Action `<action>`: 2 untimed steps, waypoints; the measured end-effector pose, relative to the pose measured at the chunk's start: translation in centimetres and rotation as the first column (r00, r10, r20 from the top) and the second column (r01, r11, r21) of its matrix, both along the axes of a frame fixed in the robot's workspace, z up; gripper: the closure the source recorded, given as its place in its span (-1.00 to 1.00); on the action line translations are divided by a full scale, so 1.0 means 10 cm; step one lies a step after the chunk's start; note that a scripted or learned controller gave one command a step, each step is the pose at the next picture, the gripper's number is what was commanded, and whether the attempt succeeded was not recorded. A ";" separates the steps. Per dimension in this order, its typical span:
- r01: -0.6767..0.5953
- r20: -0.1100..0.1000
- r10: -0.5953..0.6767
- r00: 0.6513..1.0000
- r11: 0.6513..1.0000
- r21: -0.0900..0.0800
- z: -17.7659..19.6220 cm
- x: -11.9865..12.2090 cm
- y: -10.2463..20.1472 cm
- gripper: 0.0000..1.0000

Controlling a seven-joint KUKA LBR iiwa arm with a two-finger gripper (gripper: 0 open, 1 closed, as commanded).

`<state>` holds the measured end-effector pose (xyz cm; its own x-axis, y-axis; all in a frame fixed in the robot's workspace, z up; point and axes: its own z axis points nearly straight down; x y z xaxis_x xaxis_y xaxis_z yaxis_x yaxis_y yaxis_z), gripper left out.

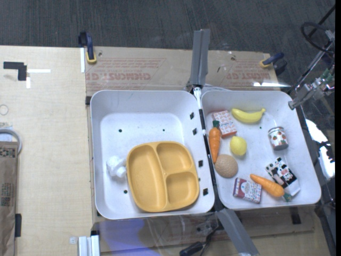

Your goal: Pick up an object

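Your gripper point(305, 94) sits over the right bin's point(314, 188) far right corner. Just below it and to view-left, the banana point(248, 114) and small can point(277, 137) block the way. Further in, the lemon point(238, 146), brown ball point(226, 166), upright carrot point(214, 143) and box point(226, 123) crowd the divider side. There is bare floor between can and lemon. Far view-left, the left bin's point(96, 143) back half is open. The yellow plate point(162, 175) and white lump point(115, 167) fill its front.
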<state>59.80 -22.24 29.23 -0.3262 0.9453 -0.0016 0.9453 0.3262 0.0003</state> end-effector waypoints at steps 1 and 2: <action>0.043 -0.005 -0.043 0.999 0.999 0.007 -1.88 -0.54 0.03 -1.00; -0.157 0.002 0.157 0.988 0.988 0.000 -1.42 0.23 0.20 -1.00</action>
